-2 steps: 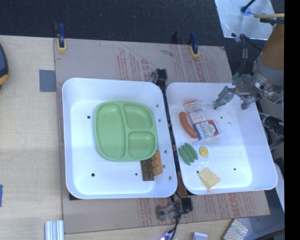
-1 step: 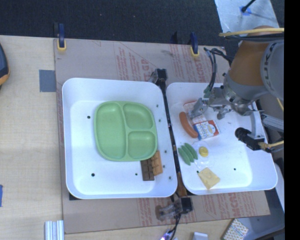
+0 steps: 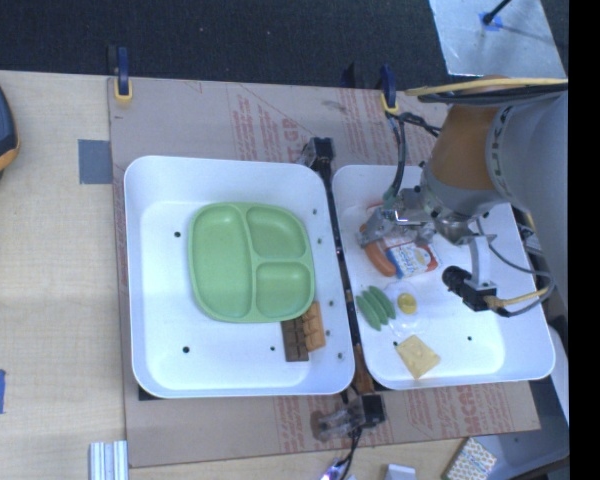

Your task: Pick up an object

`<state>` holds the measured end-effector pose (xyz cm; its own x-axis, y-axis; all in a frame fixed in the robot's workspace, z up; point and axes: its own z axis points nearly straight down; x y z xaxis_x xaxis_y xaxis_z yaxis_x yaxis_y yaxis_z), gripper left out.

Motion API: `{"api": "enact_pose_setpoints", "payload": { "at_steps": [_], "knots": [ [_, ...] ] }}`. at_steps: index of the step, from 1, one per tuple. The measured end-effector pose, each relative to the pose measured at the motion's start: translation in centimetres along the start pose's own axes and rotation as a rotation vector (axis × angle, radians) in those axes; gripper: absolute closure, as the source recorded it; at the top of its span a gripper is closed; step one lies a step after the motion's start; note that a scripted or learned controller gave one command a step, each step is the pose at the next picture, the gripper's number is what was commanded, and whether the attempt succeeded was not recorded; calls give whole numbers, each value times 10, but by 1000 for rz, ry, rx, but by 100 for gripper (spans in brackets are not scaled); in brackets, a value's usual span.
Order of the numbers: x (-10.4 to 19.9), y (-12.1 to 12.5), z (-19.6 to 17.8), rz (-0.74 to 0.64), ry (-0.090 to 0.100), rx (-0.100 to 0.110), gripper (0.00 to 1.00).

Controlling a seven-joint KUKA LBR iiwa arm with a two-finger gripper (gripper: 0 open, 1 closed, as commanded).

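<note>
Hovering our gripper [image 3: 385, 230] over the right bin [image 3: 520, 353], grip state unclear, we are seeing the orange sausage [image 3: 380, 259] beneath, lying eleven-to-five

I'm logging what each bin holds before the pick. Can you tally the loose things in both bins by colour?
Green: 2, the divided plate and the pea pod
Brown: 1, the waffle piece
Yellow: 2, the cheese wedge and the small round piece
Orange: 1, the sausage
White: 1, the carton
Total: 7
</note>
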<state>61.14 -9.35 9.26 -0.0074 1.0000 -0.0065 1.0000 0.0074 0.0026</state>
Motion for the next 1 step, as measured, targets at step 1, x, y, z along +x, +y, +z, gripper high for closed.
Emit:
{"api": "enact_pose_setpoints", "payload": {
  "at_steps": [1],
  "knots": [
    [0, 23, 0, 2, 6, 3, 0]
  ]
}}
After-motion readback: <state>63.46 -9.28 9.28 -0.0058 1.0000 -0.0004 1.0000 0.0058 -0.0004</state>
